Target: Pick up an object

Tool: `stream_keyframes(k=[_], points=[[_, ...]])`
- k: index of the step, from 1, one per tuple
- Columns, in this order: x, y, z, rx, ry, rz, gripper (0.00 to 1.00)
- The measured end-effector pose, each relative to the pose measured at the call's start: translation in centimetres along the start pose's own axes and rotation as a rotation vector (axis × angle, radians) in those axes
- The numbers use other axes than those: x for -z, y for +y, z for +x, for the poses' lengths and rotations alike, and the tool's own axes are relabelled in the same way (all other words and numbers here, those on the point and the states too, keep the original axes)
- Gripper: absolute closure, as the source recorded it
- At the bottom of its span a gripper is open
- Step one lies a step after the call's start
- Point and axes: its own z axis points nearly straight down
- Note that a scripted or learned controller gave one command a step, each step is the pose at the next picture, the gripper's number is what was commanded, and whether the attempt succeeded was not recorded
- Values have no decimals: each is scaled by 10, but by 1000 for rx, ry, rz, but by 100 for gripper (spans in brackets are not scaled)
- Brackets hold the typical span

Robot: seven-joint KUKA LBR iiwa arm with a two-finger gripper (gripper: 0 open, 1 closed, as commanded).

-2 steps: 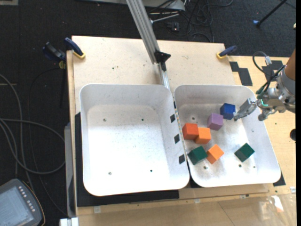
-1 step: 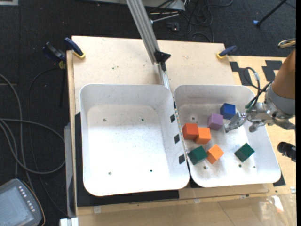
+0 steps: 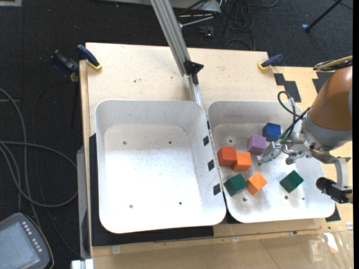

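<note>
Several small blocks lie in the right bin (image 3: pixel 325 209). A blue block (image 3: pixel 272 130) and a purple block (image 3: pixel 257 144) sit toward the back. A red-orange block (image 3: pixel 226 156) touches an orange block (image 3: pixel 243 161) in the middle. Nearer the front are a second orange block (image 3: pixel 257 182), a green block (image 3: pixel 235 184) and a dark green block (image 3: pixel 291 181). My gripper (image 3: pixel 276 156) hangs over the bin just right of the purple block, below the blue one. Its fingers are spread open with nothing between them.
The left bin (image 3: pixel 106 116) stands beside the right one, sharing a middle wall. A slanted metal pole (image 3: pixel 171 29) rises from the back of the bench. Clamps (image 3: pixel 88 56) hold the board's far corners.
</note>
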Motion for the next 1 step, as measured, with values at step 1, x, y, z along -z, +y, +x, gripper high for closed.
stream_keyframes(k=[1], points=[[-54, -1, 0, -1, -1, 0, 0]])
